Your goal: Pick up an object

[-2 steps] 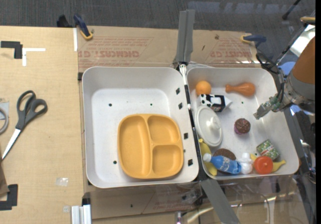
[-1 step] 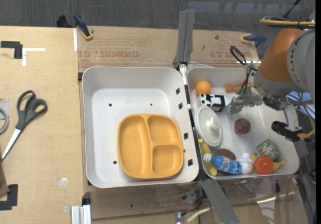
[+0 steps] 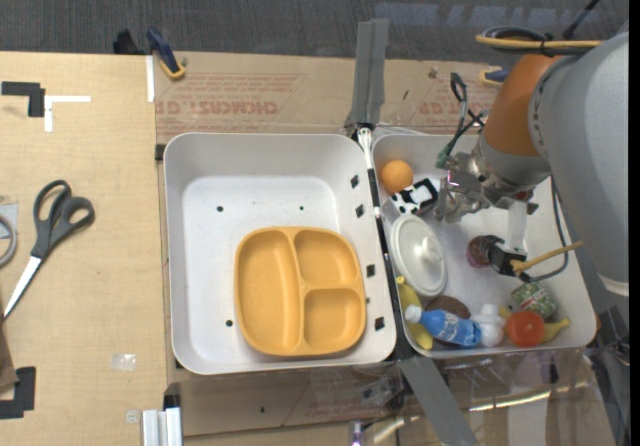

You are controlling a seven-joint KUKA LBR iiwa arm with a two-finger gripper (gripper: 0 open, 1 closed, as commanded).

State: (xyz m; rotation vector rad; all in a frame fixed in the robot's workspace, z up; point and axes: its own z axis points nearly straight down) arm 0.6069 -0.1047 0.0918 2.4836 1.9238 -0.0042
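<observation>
My gripper [image 3: 458,198] is lowered into the right bin [image 3: 420,142], at its upper middle, under the grey wrist and orange band [image 3: 512,109]. Just left of it lie a black-and-white toy [image 3: 412,197] and an orange ball [image 3: 397,175]. A silver round lid [image 3: 420,254] sits below those. A dark brown round object [image 3: 484,251] lies right of the lid. Along the bin's front are a blue bottle [image 3: 452,327], a yellow banana [image 3: 412,322], a red tomato [image 3: 524,327] and a green packet [image 3: 530,295]. I see nothing held in the gripper.
The left bin [image 3: 195,234] holds a yellow divided plate [image 3: 300,290]. Scissors [image 3: 48,226] lie on the wooden bench at far left. A blue clamp [image 3: 165,52] sits at the back. The arm's large grey body [image 3: 600,134] covers the right bin's right side.
</observation>
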